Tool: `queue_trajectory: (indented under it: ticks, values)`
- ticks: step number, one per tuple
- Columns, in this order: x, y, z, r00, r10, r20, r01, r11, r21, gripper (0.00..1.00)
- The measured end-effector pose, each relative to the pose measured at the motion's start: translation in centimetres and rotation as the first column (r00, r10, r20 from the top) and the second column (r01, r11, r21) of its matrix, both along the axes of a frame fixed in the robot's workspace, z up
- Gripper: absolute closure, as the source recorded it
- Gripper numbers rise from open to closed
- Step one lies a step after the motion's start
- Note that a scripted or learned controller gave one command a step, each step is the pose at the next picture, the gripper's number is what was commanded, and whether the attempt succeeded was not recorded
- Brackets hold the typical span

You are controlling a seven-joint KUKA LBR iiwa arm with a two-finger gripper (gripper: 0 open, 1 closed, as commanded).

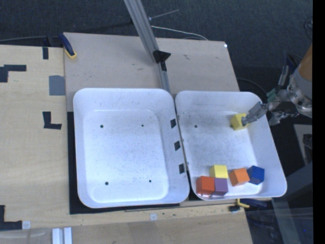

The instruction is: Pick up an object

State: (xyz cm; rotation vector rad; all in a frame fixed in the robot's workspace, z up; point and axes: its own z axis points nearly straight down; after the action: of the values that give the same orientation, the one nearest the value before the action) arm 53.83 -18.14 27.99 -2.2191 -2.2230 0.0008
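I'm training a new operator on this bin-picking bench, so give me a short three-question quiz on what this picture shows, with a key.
1. True or false: all the blocks lie in the right bin.
2. Which block is nearest the gripper?
A. the blue block
B. the lone yellow block
C. the purple block
3. Fill in: the cluster along the right bin's near wall holds ___ blocks.

Key
1. True. The red block, the orange block and a second yellow block lie there too.
2. B. It sits at the gripper's tip, near the bin's far right side.
3. Five.
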Motion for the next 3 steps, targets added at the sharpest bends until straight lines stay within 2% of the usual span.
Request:
queue_trajectory:
  ticks: [1,2,3]
  values:
    - [5.2,-2.8,-15.6,1.0,0.0,-0.007,0.0,1.0,0.0,0.0]
    - [12.6,-2.7,-17.0,1.0,0.003,0.003,-0.003,1.0,-0.001,0.0]
    - [11.4,-2.7,-18.9,1.0,0.0,-0.002,0.0,1.0,-0.002,0.0]
